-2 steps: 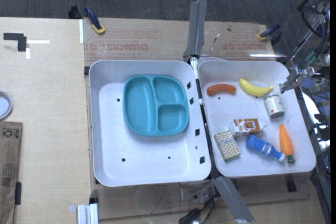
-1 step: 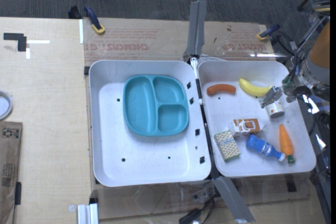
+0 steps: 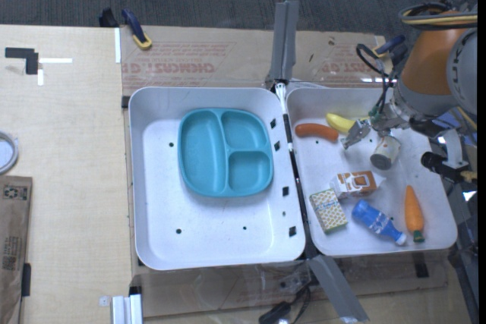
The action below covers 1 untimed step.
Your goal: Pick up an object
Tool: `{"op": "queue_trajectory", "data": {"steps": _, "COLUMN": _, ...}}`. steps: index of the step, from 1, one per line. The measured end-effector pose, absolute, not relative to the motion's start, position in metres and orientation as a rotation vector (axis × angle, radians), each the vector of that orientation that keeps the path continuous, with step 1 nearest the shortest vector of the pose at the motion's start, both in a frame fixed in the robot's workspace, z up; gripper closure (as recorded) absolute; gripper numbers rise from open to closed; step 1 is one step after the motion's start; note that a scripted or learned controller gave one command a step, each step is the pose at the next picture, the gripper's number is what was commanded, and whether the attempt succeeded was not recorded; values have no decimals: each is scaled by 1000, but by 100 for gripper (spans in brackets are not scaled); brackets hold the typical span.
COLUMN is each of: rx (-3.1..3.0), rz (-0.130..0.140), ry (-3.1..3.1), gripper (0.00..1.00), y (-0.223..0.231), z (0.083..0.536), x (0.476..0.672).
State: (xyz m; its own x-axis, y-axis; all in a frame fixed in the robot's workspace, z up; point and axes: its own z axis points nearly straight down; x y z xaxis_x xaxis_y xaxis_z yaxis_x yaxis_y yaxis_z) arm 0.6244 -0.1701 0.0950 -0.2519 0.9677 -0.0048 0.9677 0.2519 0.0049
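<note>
The claw (image 3: pixel 363 131) hangs with its fingers spread, gripping nothing, in the right bin (image 3: pixel 444 239). Just left of it lies the orange plastic hot dog (image 3: pixel 317 132): probably light, stiff and a bit slick, so I'd pinch across its middle.

view: single fixed overhead | angle: slanted down | covers: both bins (image 3: pixel 140 186)

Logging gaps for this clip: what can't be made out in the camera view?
- Gripper: too small and blurred to tell open from shut, or whether it touches the yellow banana.
- Small cartons: print too small to read.
- Arm: cut off by the right edge.
- Grey cylinder: identity unclear, blurred.
</note>
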Motion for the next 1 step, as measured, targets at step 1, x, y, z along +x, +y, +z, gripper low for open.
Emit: {"op": "queue_trajectory", "data": {"steps": 1, "rx": 1798, "rz": -5, "ry": 2579, "gripper": 0, "y": -147, "z": 92, "x": 658}}
